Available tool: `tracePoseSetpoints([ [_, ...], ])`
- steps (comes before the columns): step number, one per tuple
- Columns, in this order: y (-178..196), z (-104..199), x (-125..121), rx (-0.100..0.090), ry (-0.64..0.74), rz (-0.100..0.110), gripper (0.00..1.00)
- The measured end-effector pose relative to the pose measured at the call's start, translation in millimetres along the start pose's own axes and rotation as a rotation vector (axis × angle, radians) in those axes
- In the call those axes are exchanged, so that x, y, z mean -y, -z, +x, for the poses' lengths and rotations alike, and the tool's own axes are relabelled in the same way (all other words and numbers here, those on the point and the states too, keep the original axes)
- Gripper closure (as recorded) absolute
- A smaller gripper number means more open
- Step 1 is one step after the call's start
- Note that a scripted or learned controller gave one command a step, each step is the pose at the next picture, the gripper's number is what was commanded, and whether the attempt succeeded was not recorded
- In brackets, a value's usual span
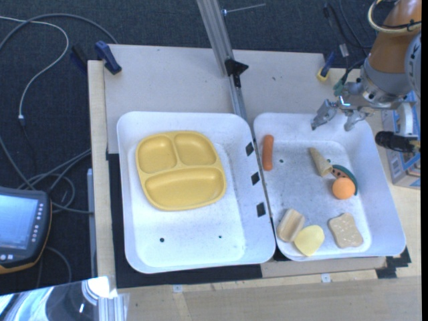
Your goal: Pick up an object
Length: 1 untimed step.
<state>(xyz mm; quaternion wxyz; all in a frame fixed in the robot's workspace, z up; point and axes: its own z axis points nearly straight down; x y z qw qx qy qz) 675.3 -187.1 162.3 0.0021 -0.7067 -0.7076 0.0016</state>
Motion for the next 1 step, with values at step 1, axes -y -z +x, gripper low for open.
tracePoseSetpoints([
  [1,15.5,0.0,-1.7,0.002,0.001,-0.008,1.0],
])
